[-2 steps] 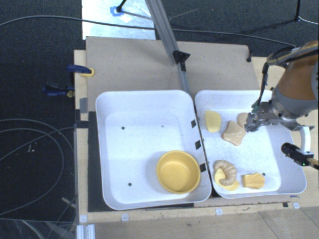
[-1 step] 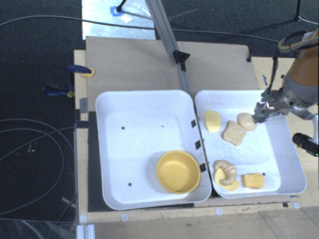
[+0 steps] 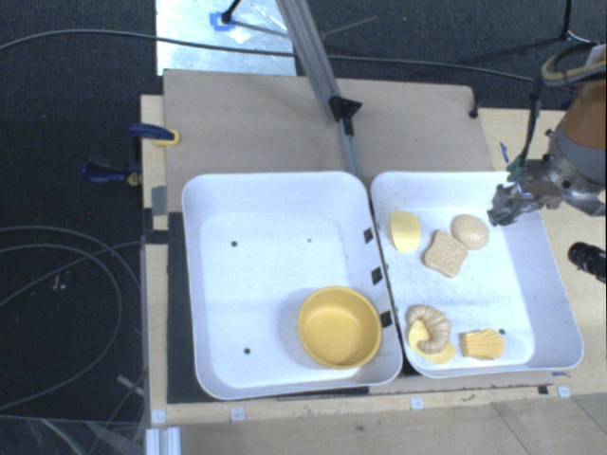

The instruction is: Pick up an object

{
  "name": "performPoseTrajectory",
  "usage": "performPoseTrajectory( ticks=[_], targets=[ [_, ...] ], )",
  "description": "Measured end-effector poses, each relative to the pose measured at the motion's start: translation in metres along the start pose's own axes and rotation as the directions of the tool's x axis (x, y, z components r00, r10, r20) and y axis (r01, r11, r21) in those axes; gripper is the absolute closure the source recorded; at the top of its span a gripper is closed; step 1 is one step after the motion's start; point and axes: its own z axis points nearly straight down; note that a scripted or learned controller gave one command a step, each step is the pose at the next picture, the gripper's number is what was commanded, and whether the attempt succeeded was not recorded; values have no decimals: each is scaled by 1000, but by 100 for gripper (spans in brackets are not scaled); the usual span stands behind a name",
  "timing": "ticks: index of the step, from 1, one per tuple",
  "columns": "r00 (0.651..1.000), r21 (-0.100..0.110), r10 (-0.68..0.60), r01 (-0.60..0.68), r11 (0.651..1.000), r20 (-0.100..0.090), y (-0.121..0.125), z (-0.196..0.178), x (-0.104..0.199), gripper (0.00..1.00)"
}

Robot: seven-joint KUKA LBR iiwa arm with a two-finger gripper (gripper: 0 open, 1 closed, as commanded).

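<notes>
The right bin (image 3: 541,254) holds several food pieces: a pale yellow wedge (image 3: 405,230), a tan bread slice (image 3: 445,253), a round beige bun (image 3: 469,230), a curled croissant-like piece (image 3: 429,328) and an orange-yellow block (image 3: 483,344). A yellow bowl (image 3: 339,326) sits in the left bin (image 3: 247,254) near its front right corner. My gripper (image 3: 503,207) hangs over the right bin's upper right part, just right of the bun, with nothing seen between its fingers.
A grey pole (image 3: 318,60) slants down from the top to the gap between the bins. A blue and yellow clamp (image 3: 152,135) grips the bench's left edge. Cables lie on the dark floor at left.
</notes>
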Motion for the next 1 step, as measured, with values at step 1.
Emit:
performPoseTrajectory(
  ticks=[1],
  targets=[
    [1000, 1, -3, 3, 1000, -2, 15, -5, 47, 100]
  ],
)
